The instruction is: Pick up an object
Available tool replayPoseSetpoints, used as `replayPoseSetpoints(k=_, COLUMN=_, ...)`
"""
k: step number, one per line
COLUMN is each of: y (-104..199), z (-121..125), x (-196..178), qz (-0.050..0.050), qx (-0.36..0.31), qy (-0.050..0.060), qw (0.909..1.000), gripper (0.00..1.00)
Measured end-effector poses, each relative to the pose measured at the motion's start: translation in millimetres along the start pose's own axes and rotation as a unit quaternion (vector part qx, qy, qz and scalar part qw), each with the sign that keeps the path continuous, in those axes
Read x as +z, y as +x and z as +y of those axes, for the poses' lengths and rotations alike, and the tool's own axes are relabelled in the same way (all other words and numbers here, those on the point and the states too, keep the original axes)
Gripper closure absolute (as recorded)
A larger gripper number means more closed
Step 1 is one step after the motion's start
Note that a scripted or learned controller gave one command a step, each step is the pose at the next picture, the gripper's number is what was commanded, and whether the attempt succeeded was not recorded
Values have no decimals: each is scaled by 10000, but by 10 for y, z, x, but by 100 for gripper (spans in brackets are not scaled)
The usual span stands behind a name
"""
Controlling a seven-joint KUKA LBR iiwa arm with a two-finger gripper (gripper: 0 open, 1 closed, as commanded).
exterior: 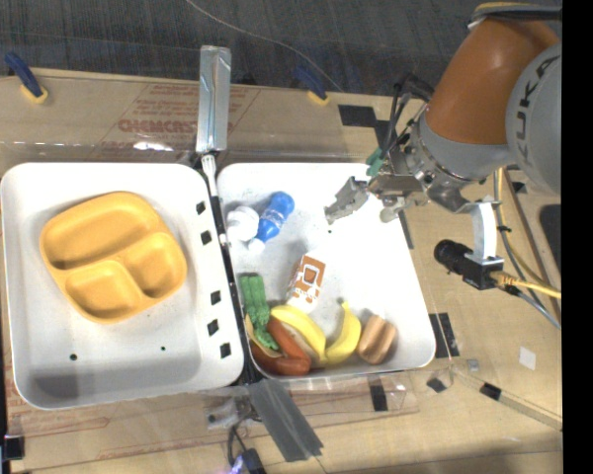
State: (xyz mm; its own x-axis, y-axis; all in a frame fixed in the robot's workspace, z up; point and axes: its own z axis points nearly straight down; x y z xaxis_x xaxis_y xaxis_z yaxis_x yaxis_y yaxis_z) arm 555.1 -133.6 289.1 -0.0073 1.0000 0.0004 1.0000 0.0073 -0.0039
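My gripper (pixel 348 200) hangs over the upper right part of the right bin (pixel 376 265), with nothing between its fingers as far as I can see. Left of it lies a blue and white bottle (pixel 260 218) near the bin's upper left corner. A small white and orange carton (pixel 306 279) lies in the middle. Along the bin's front edge sit a yellow banana (pixel 326 334), a tan bread roll (pixel 377 339), a red sausage (pixel 282 352) and a green piece (pixel 254 299).
The left bin (pixel 30 363) holds a yellow divided tray (pixel 114 255). A metal divider post (pixel 213 97) stands between the bins at the back. Cardboard lines the bench behind both bins.
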Motion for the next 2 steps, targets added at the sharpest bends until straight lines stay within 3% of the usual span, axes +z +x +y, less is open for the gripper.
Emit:
replayPoseSetpoints(k=1, y=-169, z=552, x=1090, qz=3, qx=-103, qy=39, qw=9999, gripper=0)
replayPoseSetpoints(k=2, y=-45, z=958, x=1752, qz=-16, qx=-576, qy=-115, qw=9983, gripper=0)
